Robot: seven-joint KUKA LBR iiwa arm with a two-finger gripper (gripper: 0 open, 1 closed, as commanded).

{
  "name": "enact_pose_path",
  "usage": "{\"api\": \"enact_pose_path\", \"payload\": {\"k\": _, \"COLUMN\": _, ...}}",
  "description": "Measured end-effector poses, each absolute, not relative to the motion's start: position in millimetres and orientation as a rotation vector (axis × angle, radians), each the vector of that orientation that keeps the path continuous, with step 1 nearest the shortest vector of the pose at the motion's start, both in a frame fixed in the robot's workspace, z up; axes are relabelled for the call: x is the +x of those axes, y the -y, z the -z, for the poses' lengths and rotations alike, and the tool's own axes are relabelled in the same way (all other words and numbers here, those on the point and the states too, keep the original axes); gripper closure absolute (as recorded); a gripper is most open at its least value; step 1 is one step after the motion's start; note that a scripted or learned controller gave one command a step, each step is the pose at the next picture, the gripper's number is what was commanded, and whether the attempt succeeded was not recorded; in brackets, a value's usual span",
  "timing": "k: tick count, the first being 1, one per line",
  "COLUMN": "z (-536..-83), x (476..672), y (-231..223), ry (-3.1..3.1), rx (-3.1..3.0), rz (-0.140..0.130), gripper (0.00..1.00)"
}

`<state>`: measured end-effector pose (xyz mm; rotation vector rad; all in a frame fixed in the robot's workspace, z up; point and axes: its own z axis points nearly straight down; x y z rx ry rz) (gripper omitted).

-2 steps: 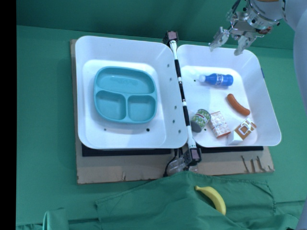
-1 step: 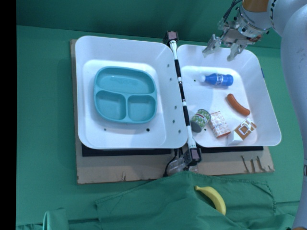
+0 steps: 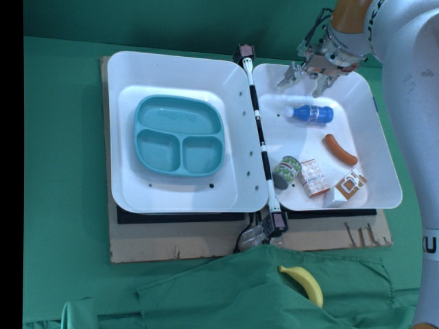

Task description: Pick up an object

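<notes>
White bins: two shallow bins sit side by side on the desk, the left bin [image 3: 123,184] and the right bin [image 3: 384,184], joined along a central divider rail [image 3: 259,129].
Left bin contents: a teal compartment plate [image 3: 180,136] lies flat near the bin's middle, with nothing on it.
Right bin contents: a blue bottle [image 3: 310,114] lies on its side near the far end; an orange-brown sausage [image 3: 340,149] lies apart from it toward the right wall; a small green-labelled can [image 3: 285,170], a red-and-white packet [image 3: 314,177] and a small carton [image 3: 346,186] cluster at the near end.
Gripper: the gripper [image 3: 309,79] hangs at the far edge of the right bin, just beyond the bottle, fingers spread wide with nothing between them.
Arm: the grey arm [image 3: 411,60] enters from the right, its orange band above the wrist.
Probable target: the bottle, judged from its being the nearest item to the gripper; it rests untouched on the bin floor.
Placement rationale: loose items are kept in one bin, apparently so that each pick starts from a bounded area; the low walls stop items rolling off.
Task status: no item lifted yet.
Surface: green cloth covers the desk; a brown cardboard sheet [image 3: 171,245] lies beneath both bins.
Foreground: a yellow banana [image 3: 305,283] rests on folded green fabric [image 3: 226,293], outside the bins.
Room: a plain green backdrop [image 3: 171,12] stands behind the desk.
</notes>
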<state>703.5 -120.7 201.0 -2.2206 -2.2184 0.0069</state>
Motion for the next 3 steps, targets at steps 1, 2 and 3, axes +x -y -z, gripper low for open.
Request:
{"api": "enact_pose_path", "payload": {"k": 1, "z": -186, "x": 703.8, "y": 121, "ry": 2.215, "rx": -2.213, "rz": -0.009, "gripper": 0.0}}
{"api": "enact_pose_path", "payload": {"k": 2, "z": -198, "x": 704.2, "y": 115, "ry": 2.214, "rx": -2.201, "rz": -0.006, "gripper": 1.0}}
{"api": "enact_pose_path", "payload": {"k": 3, "z": -251, "x": 701.9, "y": 108, "ry": 2.228, "rx": -2.229, "rz": 0.012, "gripper": 1.0}}
